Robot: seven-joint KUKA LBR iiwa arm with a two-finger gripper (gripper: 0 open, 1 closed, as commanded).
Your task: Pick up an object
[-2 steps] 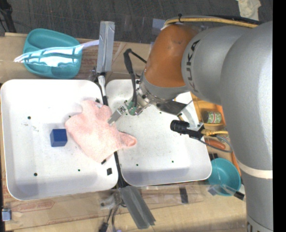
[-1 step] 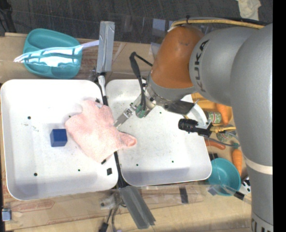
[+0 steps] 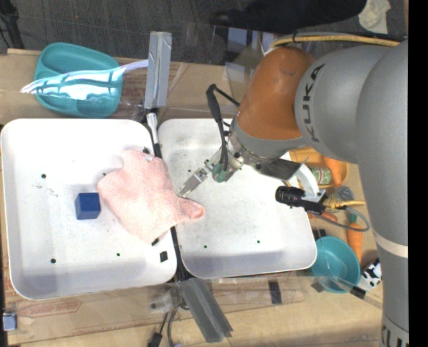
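A pink cloth [image 3: 147,192] lies crumpled across the divider between the two white bins, mostly in the left bin [image 3: 26,165], with one corner reaching into the right bin [image 3: 272,251]. A small blue cube [image 3: 88,205] sits on the left bin's floor, left of the cloth. My gripper [image 3: 192,181] hangs low over the right bin's left side. Its tip is just above and to the right of the cloth's right corner. Nothing shows in its grasp.
A teal scoop [image 3: 76,78] rests on the bench beyond the left bin. A teal bowl [image 3: 335,264] and orange items [image 3: 331,170] sit right of the right bin. The big grey and orange arm [image 3: 322,92] covers the right bin's far right.
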